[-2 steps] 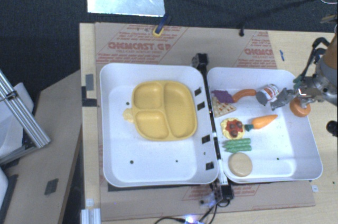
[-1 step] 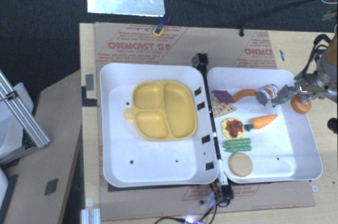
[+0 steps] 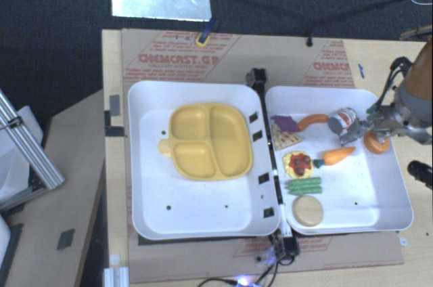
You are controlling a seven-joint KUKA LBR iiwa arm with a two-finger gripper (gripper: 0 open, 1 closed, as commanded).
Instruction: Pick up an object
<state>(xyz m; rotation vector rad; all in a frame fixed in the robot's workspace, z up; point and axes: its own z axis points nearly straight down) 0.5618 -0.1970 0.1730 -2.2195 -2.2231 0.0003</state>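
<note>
Right now I see the left bin [image 3: 145, 211] holding a yellow divided plate [image 3: 206, 141], my gripper [image 3: 358, 133] low in the right bin [image 3: 392, 208] between a can [image 3: 342, 120] and an orange piece [image 3: 377, 142], grip state unclear.

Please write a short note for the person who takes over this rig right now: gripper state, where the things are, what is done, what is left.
Gripper: low in the right bin, between the can and the orange piece; nothing seen held.
Right bin also holds the carrot, sausage, purple piece, waffle, pizza, green beans, round cookie.
Left bin: yellow divided plate.
Done: arm is at the toys.
Left: grasp one and lift it.
</note>
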